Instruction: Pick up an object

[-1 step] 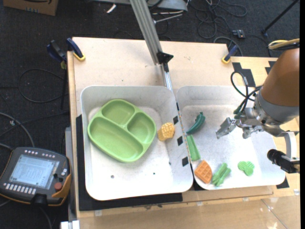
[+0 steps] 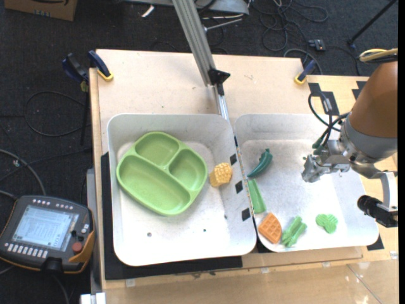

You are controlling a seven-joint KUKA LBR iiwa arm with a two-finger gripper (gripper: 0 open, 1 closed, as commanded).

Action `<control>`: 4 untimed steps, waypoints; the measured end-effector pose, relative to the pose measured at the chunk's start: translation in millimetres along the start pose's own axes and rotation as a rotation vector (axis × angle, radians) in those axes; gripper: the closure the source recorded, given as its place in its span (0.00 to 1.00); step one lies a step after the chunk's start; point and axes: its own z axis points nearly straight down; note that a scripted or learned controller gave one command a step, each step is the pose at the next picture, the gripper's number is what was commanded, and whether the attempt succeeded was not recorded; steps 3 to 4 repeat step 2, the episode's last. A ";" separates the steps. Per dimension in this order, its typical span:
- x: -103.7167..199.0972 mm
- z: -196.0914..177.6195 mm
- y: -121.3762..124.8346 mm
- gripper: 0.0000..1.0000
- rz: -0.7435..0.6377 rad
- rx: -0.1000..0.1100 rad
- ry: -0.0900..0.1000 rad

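Orange waffle (image 2: pixel 270 227) untouched at right bin's (image 2: pixel 354 242) near rim; gripper (image 2: pixel 310 170) hovered above, grip state indiscernible; nothing lifted yet.

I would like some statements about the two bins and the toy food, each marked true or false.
1. The green divided plate lies in the left bin. True.
2. The yellow corn piece rests inside the plate. False: it lies beside the plate, on the bin floor.
3. The orange waffle piece lies in the right bin. True.
4. The gripper is over the left bin. False: it is over the right bin.
5. The dark green pepper lies in the right bin. True.
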 end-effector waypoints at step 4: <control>10.3 31.1 31.7 1.00 -0.002 0.010 0.002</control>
